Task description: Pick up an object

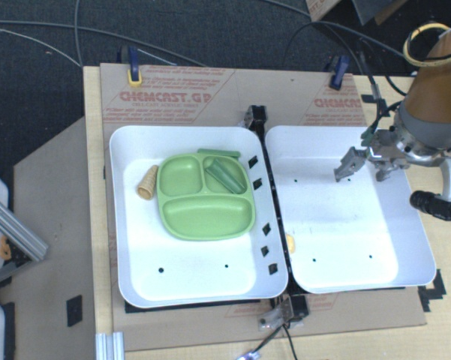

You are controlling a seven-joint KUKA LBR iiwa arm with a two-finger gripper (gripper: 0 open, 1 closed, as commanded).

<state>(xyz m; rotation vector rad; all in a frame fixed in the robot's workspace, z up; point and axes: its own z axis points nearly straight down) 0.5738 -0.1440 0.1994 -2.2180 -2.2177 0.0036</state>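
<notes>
A green divided plate (pixel 205 197) lies in the left bin (pixel 135 276). A dark green pod-like piece (pixel 227 175) rests in its upper right compartment, and another green strip (pixel 219 154) lies along its top edge. A tan ice-cream cone (pixel 146 182) lies just left of the plate. My gripper (pixel 366 167) hangs over the upper right part of the right bin (pixel 345 268), far from the plate. Its fingers stand apart with nothing between them.
A small yellow bit (pixel 290 243) sits at the right bin's left edge by the divider. Black clips (pixel 269 231) line the seam between the bins. Cables run across the dark floor behind the bench. Blue clamps (pixel 134 65) hold the cardboard's back edge.
</notes>
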